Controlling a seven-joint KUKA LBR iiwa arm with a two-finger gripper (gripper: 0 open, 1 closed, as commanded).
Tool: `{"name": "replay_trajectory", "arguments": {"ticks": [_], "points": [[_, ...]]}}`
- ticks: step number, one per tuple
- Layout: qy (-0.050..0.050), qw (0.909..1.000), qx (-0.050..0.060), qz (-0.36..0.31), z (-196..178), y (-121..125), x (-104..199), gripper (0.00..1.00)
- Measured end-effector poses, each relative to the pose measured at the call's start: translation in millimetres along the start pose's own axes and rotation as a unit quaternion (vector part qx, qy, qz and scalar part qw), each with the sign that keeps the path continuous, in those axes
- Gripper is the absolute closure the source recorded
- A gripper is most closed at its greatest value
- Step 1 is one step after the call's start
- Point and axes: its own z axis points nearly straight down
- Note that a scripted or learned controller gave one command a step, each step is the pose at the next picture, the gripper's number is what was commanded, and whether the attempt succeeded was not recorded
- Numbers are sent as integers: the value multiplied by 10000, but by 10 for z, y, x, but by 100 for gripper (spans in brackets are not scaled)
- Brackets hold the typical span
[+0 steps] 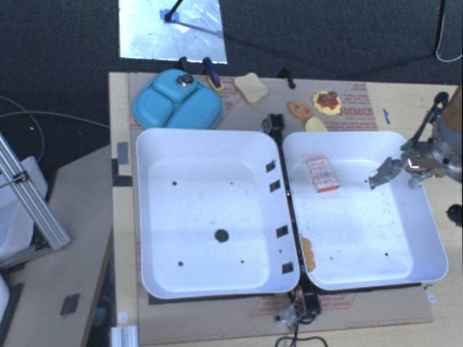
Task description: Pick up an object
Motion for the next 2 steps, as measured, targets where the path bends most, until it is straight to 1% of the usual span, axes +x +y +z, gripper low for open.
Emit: {"name": "replay_trajectory", "arguments": {"ticks": [1,2], "points": [[-22,10000,-39,-6,1574,558,-318,0],[-32,10000,-69,22,1462,-464,-331,0]]}}
